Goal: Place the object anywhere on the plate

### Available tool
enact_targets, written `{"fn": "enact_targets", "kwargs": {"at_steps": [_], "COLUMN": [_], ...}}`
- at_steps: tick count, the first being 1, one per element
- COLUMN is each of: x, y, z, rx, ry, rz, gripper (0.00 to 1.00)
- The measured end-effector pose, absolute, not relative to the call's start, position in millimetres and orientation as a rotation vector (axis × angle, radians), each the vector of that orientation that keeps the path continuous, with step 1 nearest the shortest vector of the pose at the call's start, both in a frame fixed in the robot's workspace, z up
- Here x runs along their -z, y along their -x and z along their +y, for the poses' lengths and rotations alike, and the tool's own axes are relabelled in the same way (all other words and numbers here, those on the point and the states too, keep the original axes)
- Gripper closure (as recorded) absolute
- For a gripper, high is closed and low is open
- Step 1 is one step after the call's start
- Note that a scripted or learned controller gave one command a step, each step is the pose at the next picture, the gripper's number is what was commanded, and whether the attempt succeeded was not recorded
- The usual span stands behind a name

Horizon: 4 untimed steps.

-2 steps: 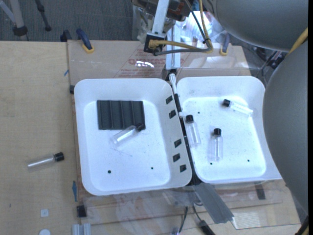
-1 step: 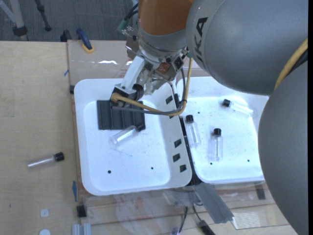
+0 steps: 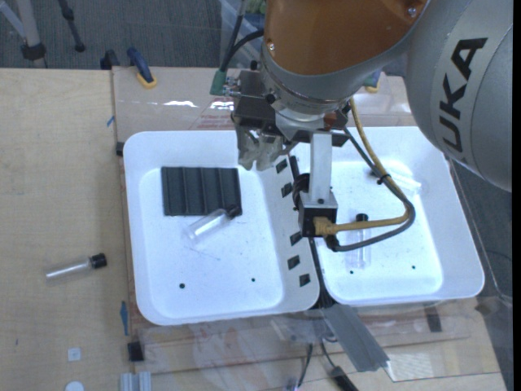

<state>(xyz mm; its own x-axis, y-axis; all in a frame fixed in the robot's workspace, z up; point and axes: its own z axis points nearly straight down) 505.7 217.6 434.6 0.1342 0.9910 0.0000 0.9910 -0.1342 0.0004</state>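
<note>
Claw (image 3: 259, 155) over the left bin's (image 3: 142, 149) upper right corner, on a pale wooden worktop (image 3: 57, 177).
Whether it is open or shut cannot be told. Below-left of it, a clear vial (image 3: 210, 223) touches the black ridged plate (image 3: 201, 191); grey carpet (image 3: 122, 10) lies beyond.

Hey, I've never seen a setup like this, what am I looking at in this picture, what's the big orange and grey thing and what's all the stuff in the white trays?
The big grey and orange thing is a robot arm, seen by one camera fixed above the bench and looking down at a slant. Its gripper hangs over the seam between two shallow white bins. In the left bin lies a dark ribbed plate, with a clear vial with a black cap at the plate's lower edge. The right bin has another clear vial. A third vial lies on the wooden bench, left of the bins. I see nothing between the gripper's fingers.
</note>
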Motion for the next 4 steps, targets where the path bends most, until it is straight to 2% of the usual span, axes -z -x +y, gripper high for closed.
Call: {"fn": "enact_targets", "kwargs": {"at_steps": [1,2,3,4], "x": [-435,-256,-177,-214], "y": [-571.4,-496.1,-576.8,-561.7], "z": [225,217,215,225], "rx": [-0.005,0.000,-0.005,-0.006], "ry": [-1.619,-1.425,-0.762,0.244], "rz": [2.689,2.801,3.045,3.127], "gripper": [1.00,1.00,1.00,1.00]}}
